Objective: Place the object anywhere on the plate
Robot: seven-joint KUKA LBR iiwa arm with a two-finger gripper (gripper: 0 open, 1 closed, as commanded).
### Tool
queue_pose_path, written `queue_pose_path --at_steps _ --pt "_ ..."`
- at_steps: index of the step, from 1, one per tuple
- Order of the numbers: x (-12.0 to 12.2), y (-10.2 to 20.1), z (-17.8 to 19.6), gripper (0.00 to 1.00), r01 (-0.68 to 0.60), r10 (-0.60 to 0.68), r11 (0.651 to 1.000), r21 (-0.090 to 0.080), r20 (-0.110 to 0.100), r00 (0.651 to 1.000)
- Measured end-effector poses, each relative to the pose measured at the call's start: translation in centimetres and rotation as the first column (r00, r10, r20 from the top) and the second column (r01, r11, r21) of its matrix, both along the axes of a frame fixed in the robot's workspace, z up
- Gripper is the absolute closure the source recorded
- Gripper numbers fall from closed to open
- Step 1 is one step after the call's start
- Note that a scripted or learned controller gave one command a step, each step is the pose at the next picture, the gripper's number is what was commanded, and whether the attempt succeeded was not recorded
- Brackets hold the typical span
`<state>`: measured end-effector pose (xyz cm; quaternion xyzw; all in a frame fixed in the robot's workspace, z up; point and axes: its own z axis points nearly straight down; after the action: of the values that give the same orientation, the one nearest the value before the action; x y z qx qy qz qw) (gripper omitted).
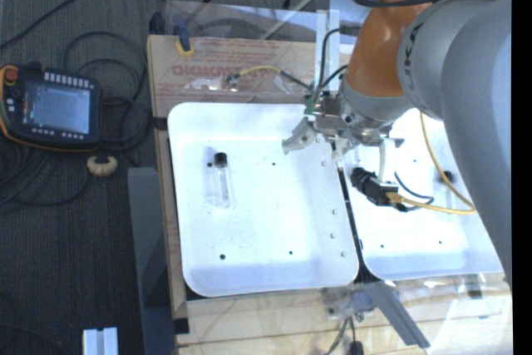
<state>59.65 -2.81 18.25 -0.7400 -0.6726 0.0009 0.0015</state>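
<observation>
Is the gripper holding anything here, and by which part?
Cannot be told: the gripper sits over the seam between the bins, while the clear vial lies apart in the left bin.

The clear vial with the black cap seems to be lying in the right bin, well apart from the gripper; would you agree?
Not quite: the camera view shows the clear vial lying in the left bin, not the right one. It is indeed well apart from the gripper.

2 white bins side by side on the bench. Left bin (249,262) has a small clear vial (219,179) with a black cap lying flat in its left half. Arm (432,46) comes in from the right, gripper (320,141) hovering over the seam between the bins near their far edge, well apart from the vial. Teach pendant (50,108) on the floor at left, with cables.
</observation>
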Motion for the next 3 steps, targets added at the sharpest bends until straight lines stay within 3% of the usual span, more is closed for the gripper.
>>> queue_pose_path --at_steps 1,2,3 --pt "-5.0 -0.8 13.1 0.00 0.066 -0.066 0.998 -0.005 0.003 0.998" --pt "-1.2 5.6 15.6 0.00 -0.037 0.037 0.999 -0.003 0.002 0.999" --pt "-6.6 9.1 18.4 0.00 -0.422 0.422 0.907 -0.001 0.002 0.907"
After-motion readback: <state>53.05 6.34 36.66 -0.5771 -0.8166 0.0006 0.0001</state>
